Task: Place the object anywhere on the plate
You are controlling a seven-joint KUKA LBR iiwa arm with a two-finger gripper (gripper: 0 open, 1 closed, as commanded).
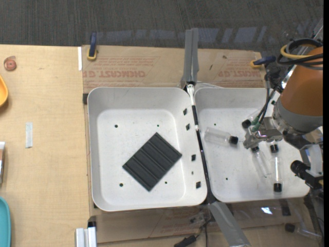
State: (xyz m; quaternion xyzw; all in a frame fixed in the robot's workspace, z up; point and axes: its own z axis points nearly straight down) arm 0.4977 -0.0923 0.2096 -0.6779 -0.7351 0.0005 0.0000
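The pincer [255, 140] is blurred over the right bin [226, 187]; I cannot tell its state. A clear vial [220, 136] lies beside it. The dark ribbed plate [152, 161] sits in the left bin [103, 189]. Cardboard [128, 68] reads "CHEMCRST" upside down.

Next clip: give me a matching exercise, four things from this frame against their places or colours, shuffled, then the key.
Things:
1. dark ribbed plate
2. clear vial with a black cap
3. orange band on the arm
4. blue-handled clamp

Places:
A. above the right bin
B. lying in the right bin, near its left wall
C. on the cardboard, above the left bin's far left corner
D. lying flat in the left bin

Pairs: 1-D, 2-B, 3-A, 4-C
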